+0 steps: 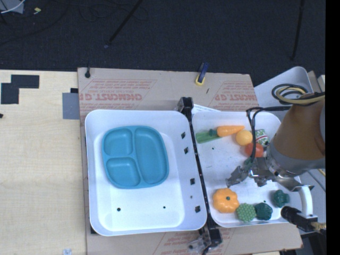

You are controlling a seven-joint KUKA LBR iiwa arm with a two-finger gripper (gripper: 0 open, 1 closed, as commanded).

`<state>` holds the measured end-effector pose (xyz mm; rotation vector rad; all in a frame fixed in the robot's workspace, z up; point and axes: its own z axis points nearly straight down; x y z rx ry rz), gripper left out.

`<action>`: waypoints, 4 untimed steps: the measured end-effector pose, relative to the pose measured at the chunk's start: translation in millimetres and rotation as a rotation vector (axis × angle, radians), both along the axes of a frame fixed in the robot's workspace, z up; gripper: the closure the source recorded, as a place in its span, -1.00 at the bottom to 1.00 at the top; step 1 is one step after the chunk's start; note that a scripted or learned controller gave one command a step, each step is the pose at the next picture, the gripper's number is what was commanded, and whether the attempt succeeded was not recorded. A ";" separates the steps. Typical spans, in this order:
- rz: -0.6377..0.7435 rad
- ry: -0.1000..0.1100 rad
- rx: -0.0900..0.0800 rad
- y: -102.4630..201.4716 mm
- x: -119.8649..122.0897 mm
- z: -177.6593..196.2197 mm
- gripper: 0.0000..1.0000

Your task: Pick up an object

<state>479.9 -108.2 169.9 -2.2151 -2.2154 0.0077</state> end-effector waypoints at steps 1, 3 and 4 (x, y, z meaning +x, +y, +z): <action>0.001 -0.002 0.000 2.9 7.5 -59.7 -1.00; -0.008 -0.007 -0.001 2.9 7.7 -71.7 1.00; 0.001 -0.009 -0.002 5.0 7.7 -29.8 1.00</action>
